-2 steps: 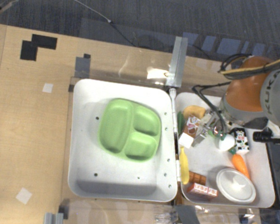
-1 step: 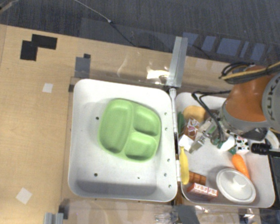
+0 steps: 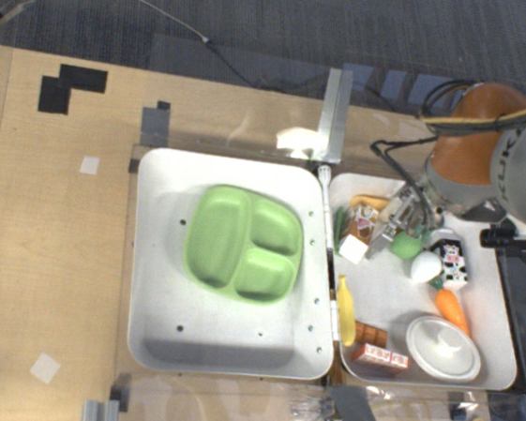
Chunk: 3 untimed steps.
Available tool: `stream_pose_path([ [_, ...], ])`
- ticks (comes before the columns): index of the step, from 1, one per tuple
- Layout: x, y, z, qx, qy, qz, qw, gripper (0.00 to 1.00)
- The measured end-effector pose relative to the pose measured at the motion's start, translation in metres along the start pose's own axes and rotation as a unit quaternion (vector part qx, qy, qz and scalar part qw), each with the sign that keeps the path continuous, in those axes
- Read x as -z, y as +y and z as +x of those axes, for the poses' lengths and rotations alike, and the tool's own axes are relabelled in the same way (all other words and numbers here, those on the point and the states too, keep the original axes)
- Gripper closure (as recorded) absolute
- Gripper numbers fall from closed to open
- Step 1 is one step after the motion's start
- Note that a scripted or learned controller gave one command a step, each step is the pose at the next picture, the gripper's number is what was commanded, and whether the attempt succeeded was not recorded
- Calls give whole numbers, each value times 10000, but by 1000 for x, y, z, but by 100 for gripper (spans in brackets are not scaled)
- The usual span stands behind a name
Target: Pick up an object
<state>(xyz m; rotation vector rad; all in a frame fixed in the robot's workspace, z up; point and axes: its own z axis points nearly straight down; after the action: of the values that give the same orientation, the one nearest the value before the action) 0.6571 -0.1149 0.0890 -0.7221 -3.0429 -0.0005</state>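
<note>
My gripper (image 3: 385, 234) hangs low over the back part of the right bin (image 3: 501, 359), at the end of the grey arm with its orange band (image 3: 470, 134). Right by its tip lie a small white block (image 3: 353, 249) and a green object (image 3: 408, 246). A white egg-shaped piece (image 3: 424, 267) and a black-and-white patterned item (image 3: 452, 262) rest just to the right of those. Behind the gripper is a yellowish packet (image 3: 367, 207), partly hidden. I see nothing clearly held in the gripper.
The right bin also holds an orange carrot (image 3: 453, 310), a white bowl (image 3: 443, 348), a yellow banana (image 3: 346, 313) along its left wall and a red-brown box (image 3: 380, 356). A green divided plate (image 3: 243, 242) lies in the left bin (image 3: 154, 334).
</note>
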Motion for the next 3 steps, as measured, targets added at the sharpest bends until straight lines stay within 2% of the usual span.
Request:
stream_pose_path([
  [1,16,3,-7,15,-176,-39,9998,100],
  [2,175,-21,-6,140,-191,-48,9997,100],
  [3,199,-92,-21,1245,-139,-6,9921,100],
])
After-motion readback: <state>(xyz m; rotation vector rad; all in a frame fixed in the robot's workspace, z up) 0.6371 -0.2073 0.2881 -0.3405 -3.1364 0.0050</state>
